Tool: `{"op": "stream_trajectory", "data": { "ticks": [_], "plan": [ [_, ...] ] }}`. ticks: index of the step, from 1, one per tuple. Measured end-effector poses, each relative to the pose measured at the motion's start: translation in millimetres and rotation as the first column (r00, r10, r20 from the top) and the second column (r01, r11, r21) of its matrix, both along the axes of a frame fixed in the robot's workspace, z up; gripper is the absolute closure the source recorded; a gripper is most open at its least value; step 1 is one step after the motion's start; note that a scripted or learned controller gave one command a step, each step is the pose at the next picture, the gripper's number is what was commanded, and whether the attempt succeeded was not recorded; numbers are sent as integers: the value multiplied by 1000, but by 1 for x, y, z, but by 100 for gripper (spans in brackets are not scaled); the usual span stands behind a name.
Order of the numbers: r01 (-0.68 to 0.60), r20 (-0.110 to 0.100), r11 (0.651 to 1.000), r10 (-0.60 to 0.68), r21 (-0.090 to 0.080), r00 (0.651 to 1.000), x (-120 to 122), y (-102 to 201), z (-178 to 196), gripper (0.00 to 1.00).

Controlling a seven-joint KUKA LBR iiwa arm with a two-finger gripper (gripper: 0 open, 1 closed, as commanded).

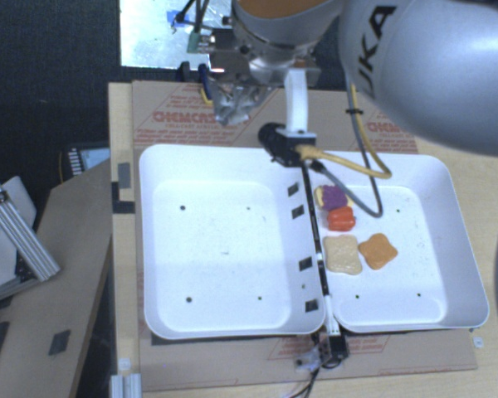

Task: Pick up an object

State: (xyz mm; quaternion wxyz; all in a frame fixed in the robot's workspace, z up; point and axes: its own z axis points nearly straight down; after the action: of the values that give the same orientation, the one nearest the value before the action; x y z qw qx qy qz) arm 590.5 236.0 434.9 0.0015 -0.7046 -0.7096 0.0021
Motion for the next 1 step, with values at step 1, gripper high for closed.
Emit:
{"op": "stream_trajectory", "data": {
  "ticks": [1],
  "plan": [
    [0, 18, 1000, 0, 6, 1000, 7, -2, 107, 100]
  ]
}}
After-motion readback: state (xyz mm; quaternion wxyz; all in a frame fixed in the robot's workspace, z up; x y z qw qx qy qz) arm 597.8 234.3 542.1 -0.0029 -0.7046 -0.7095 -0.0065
